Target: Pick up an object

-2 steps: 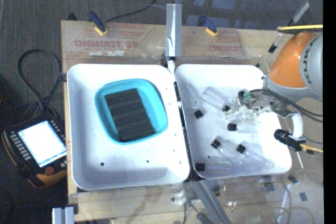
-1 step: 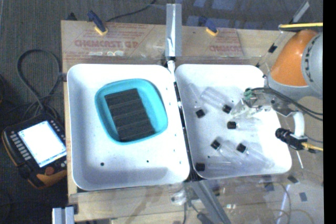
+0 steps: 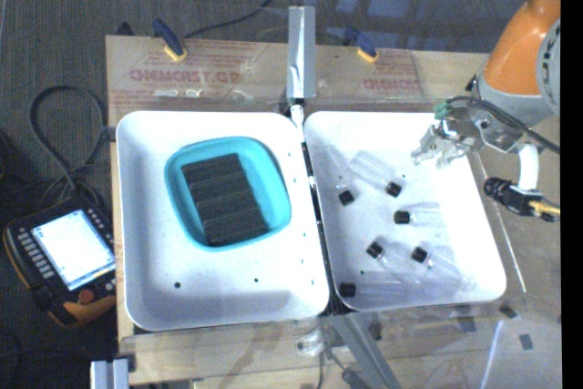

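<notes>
- The arm (image 3: 533, 50) reaches in from the right of the camera view, its orange band showing at the upper right.
- The wrist slants down and to the left.
- The gripper (image 3: 439, 144) hangs low, fingertips pointing left and downward, nothing visible between them.

The counter (image 3: 228, 77) is a brown board with faded red lettering, held at its far edge by two blue-and-yellow clamps (image 3: 169, 38) — one toward each side. Two shallow white bins sit on it side by side, touching — the left bin (image 3: 146, 269) and the right bin (image 3: 474, 232).
</notes>
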Controlling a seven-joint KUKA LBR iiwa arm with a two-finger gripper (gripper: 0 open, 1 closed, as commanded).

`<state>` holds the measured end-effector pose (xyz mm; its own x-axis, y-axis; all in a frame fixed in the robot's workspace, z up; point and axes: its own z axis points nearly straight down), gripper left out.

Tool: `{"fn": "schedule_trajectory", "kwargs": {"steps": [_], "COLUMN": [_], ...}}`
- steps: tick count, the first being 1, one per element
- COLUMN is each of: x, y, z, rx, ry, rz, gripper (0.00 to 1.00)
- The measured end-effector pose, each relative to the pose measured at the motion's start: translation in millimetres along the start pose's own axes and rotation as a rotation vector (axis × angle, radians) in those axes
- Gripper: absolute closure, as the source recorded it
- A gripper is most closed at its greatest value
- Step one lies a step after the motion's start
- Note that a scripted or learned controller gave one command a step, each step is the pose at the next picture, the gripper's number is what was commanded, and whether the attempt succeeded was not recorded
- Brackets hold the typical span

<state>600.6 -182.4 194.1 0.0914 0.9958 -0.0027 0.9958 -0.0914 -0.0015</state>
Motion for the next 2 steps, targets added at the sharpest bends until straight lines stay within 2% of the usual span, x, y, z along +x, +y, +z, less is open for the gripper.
{"fn": "schedule_trajectory", "kwargs": {"steps": [2], "x": [0.7], "y": [0.3], "z": [-16.9], "rx": [0.003], "ry": [-0.004], "rz": [-0.003], "gripper": [1.00]}}
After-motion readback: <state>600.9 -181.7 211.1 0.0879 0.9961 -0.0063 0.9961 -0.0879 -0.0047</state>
